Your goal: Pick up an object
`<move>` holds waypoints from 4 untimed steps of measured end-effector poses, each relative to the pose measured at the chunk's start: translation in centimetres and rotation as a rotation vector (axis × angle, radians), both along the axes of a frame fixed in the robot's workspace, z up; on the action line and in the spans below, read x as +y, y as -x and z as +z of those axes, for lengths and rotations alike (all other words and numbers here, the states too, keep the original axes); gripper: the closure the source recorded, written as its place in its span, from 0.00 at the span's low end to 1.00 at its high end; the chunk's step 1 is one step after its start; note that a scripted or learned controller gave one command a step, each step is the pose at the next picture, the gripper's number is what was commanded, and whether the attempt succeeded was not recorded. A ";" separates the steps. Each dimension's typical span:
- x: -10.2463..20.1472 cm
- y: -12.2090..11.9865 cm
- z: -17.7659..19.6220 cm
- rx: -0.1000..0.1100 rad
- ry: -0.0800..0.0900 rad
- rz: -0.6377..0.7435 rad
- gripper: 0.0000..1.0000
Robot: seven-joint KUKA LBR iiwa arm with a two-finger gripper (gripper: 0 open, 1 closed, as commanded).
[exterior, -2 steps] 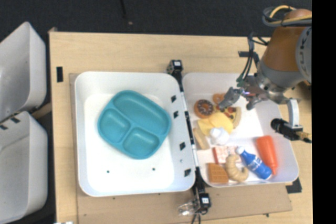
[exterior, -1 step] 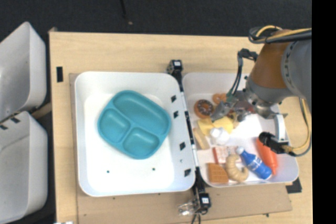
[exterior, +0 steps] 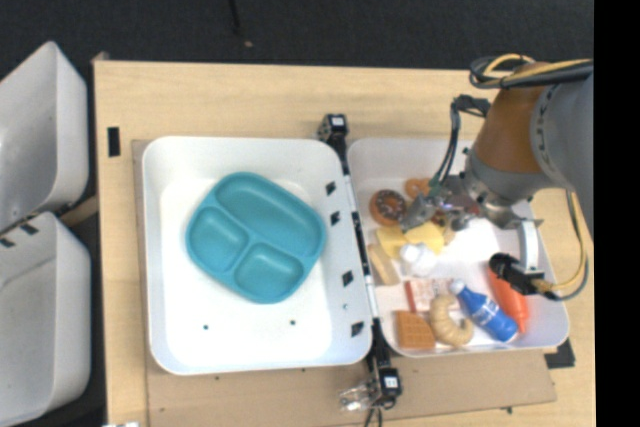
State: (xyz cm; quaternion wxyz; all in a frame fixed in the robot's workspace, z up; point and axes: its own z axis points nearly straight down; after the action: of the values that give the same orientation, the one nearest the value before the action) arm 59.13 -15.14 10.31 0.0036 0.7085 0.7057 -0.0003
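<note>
Presently, my jaws (exterior: 440,207), grip state indiscernible, low over right bin (exterior: 556,330): doughnut (exterior: 387,206), yellow piece (exterior: 422,237), blue bottle (exterior: 487,313), croissant (exterior: 449,321). Left bin (exterior: 170,335): teal divided plate (exterior: 256,236).

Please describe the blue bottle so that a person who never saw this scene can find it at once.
Look in the right white bin, at its near right corner. The blue bottle lies there slanted, between a tan croissant-shaped toy and an orange object. It alone in that bin is blue, with a white cap.
</note>
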 end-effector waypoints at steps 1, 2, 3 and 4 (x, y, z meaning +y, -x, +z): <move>-0.3 -0.2 1.0 -0.005 0.003 -0.006 1.00; -0.6 0.8 5.9 0.006 -0.005 0.000 1.00; -1.2 0.5 12.0 0.002 -0.004 0.005 1.00; -1.4 0.4 13.6 0.007 -0.005 0.006 1.00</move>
State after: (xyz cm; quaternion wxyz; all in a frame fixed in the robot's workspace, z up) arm 58.73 -16.53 23.87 -0.0005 0.7063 0.7079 -0.0008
